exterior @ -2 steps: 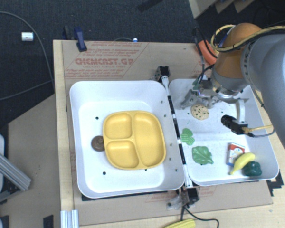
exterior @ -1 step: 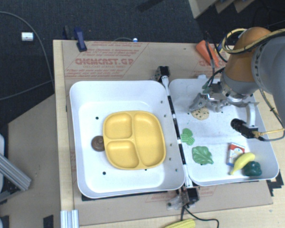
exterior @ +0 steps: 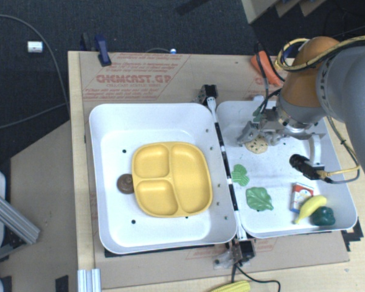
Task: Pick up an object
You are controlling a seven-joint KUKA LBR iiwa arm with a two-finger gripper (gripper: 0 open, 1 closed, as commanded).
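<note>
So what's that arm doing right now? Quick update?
Gripper low in the right bin, over a tan cookie-like piece. No grasp visible. Green leaves, banana lie nearer the front, clear of it.

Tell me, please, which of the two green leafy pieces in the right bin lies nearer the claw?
The smaller, paler leaf by the bin's left wall; the darker, larger leaf lies below it, farther from the claw.

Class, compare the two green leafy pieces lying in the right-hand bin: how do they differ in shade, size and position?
The upper leaf is pale green; the lower leaf is a darker, fuller green. The upper leaf looks smaller and narrower, the lower leaf broader. The upper leaf lies against the bin's left wall, while the lower leaf sits further into the bin, nearer the banana. Both lie flat, apart from each other, untouched by the gripper.
</note>
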